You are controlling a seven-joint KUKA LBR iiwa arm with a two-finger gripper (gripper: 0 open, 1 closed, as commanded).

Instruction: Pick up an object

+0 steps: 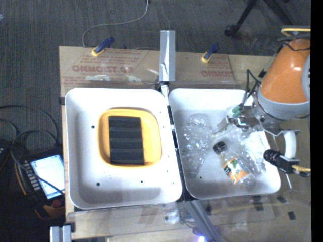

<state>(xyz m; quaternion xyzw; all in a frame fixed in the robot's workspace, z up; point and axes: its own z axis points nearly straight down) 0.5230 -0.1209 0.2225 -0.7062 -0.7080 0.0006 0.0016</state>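
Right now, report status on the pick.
Gripper over right bin, grip unclear. Bottle lying loose among clear plastic. Yellow tray sits in left bin.

Even, fairly bright overhead light falls on the two white bins (75, 135), which look slightly washed out, while the dark carpet (40, 14) around the bench stays dim. Shadows are soft and short. Clear plastic items (197, 140) in the right bin glint and blur together. The whole picture is grainy and a little soft.
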